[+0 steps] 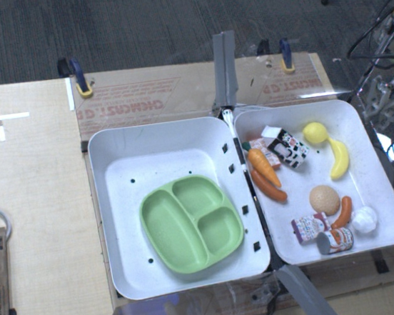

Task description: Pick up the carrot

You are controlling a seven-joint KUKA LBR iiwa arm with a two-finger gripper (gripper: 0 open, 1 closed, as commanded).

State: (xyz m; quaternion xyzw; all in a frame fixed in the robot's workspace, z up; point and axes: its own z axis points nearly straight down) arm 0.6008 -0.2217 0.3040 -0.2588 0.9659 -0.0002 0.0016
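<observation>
The carrot [263, 167] is orange and tapered. It lies at the left side of the right bin [381, 165], close to the wall between the bins, with its thick end toward the back. A second orange-red, elongated piece [271, 191] lies against its front end, touching it. A black-and-white patterned box [286, 147] sits just to the right of the carrot's thick end.
Also in the right bin are a lemon [315, 132], a banana [338, 158], a brown egg-shaped item [324, 199], a sausage [343, 212], a white ball [364, 220], a small can [335, 240] and a pink carton [308, 227]. The left bin [116, 200] holds a green divided plate [163, 229].
</observation>
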